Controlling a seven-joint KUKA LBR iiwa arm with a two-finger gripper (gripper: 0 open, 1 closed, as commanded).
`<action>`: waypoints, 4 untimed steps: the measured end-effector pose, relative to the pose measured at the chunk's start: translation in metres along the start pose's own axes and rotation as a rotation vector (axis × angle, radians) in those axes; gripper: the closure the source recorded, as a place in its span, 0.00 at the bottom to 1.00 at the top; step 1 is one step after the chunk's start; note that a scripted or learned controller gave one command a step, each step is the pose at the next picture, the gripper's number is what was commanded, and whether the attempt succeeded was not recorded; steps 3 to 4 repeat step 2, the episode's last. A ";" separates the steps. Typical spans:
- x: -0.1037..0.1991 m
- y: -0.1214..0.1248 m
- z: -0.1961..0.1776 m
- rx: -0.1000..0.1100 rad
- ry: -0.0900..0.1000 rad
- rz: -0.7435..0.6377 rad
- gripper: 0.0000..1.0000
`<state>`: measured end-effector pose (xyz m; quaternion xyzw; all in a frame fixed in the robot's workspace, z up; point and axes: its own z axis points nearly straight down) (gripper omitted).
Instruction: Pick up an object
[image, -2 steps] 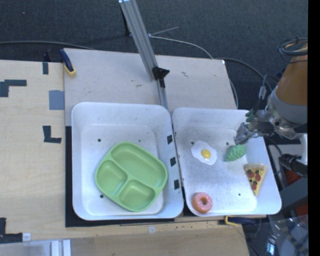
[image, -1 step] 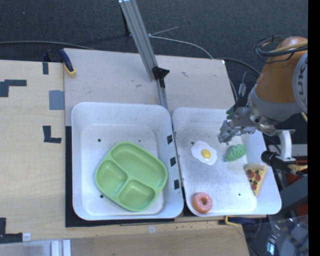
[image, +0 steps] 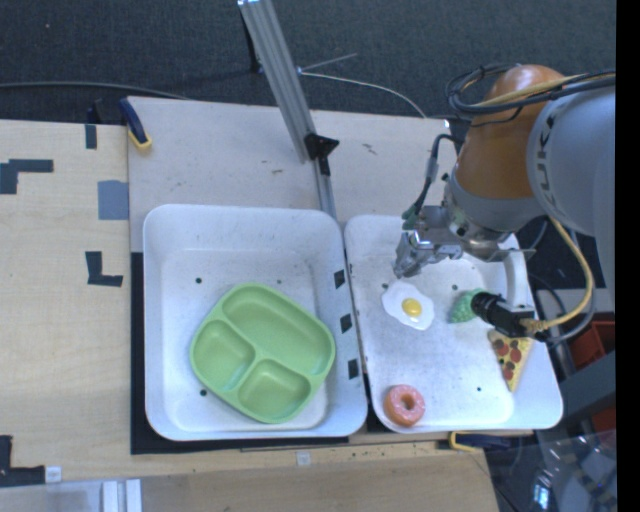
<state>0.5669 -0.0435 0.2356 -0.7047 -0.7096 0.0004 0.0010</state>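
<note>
A pale wooden tabletop (image: 60, 330) fills the left and lower edge of the scene, marked with a few dark tape patches. Beyond it lies dark carpeted floor (image: 120, 45) crossed by thin cables. A speckled white board (image: 220, 150) sits on the tabletop and carries two shallow white plastic bins side by side.

The left white bin (image: 170, 240) holds a light green plastic tray with three compartments (image: 263, 352), tilted toward the bin's near right corner. A slanted grey metal pole (image: 285, 85) runs down from the top to the seam between the bins.

Taking the right white bin (image: 450, 385) as the landmark: a toy fried egg, white with a yellow yolk (image: 408, 307), lies near the bin's centre-left. A small green toy (image: 463, 307) lies right of the egg, partly covered by a black fitting. A toy pizza slice (image: 511, 358) rests against the bin's right wall. A pink-frosted toy doughnut (image: 405, 404) sits at the bin's near left corner.

The grey arm with its orange band (image: 520, 150) reaches over the bin's far right side. Its metal gripper (image: 410, 262) hangs just above and beyond the egg, not touching it. Whether the jaws stand wide or narrow cannot be told from this angle; nothing is visibly held between them.
</note>
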 end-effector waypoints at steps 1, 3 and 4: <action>0.049 0.022 -0.007 -0.002 0.001 0.000 1.00; 0.095 0.039 0.009 0.000 -0.001 0.001 1.00; 0.095 0.039 0.009 0.000 -0.001 0.001 1.00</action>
